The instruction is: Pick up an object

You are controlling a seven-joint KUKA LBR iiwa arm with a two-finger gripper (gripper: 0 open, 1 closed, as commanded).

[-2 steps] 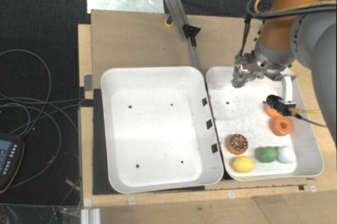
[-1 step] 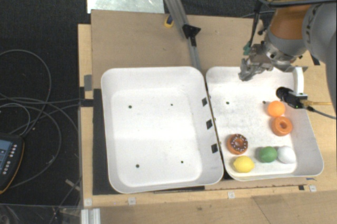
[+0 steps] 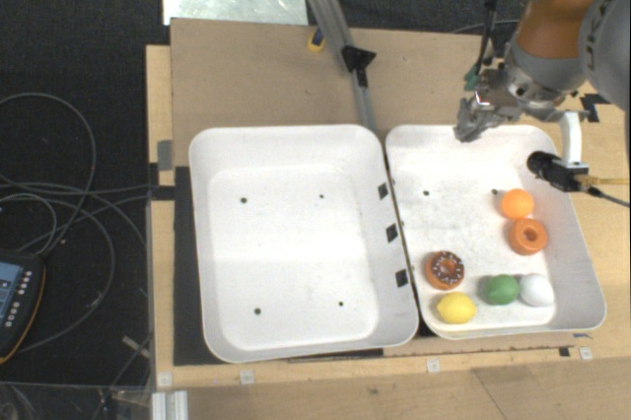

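My gripper (image 3: 471, 129) hangs over the far edge of the right bin (image 3: 434, 162), with nothing seen between its fingers. Toward the bin's right side lie an orange ball (image 3: 517, 203) and below it an orange ring (image 3: 528, 236). Along the near edge are a brown frosted donut (image 3: 445, 269), a yellow lemon (image 3: 456, 308), a green round object (image 3: 500, 289) and a white ball (image 3: 536, 290). All of these lie well nearer the front than the gripper and apart from it.
The left bin (image 3: 207, 211) lies beside the right one, joined by black clips along the shared edge. A slanted metal pole (image 3: 330, 4) crosses the back of the bench. A black fitting with a white bracket (image 3: 557, 162) sits at the right bin's far right rim.
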